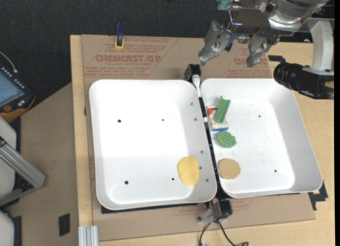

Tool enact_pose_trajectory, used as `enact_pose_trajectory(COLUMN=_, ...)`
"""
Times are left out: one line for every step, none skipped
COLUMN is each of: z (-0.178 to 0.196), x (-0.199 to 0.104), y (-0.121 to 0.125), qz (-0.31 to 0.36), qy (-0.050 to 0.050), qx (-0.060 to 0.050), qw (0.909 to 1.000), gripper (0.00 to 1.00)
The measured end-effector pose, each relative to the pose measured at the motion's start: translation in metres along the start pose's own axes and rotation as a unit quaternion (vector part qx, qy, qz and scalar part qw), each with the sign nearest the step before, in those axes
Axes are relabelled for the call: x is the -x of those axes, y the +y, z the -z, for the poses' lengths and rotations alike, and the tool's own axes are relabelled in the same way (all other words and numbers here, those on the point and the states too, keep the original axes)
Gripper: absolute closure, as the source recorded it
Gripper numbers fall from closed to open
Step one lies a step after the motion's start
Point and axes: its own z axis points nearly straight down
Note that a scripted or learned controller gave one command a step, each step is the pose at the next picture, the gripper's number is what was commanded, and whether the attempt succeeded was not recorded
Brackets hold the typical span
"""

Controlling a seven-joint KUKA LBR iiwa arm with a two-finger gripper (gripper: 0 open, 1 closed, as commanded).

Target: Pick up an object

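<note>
Lying flat: round yellow disc (188, 170), L bin (133, 96)

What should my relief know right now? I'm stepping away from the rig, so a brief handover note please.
Hand: open, holding nothing, raised above the far edge of the bins.
Left bin: yellow disc near its front right corner.
Right bin, along its left wall: green block leaning on a small box, green studded piece, tan disc.
Done: nothing picked up.
Left: descend, grasp one object, lift.
</note>
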Motion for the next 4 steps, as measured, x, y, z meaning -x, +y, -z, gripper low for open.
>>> enact_pose_trajectory(z=0.0, x=-0.106, y=-0.029, qz=0.008, qy=0.002, qx=0.0, qw=1.0, gripper=0.0)
enact_pose_trajectory(z=0.011, x=-0.102, y=-0.027, qz=0.004, qy=0.002, qx=0.001, qw=1.0, gripper=1.0)
enact_pose_trajectory(z=0.011, x=-0.102, y=-0.027, qz=0.003, qy=0.002, qx=0.001, qw=1.0, gripper=0.0)
enact_pose_trajectory(z=0.021, x=-0.102, y=-0.026, qz=0.004, qy=0.003, qx=0.002, qw=1.0, gripper=1.0)
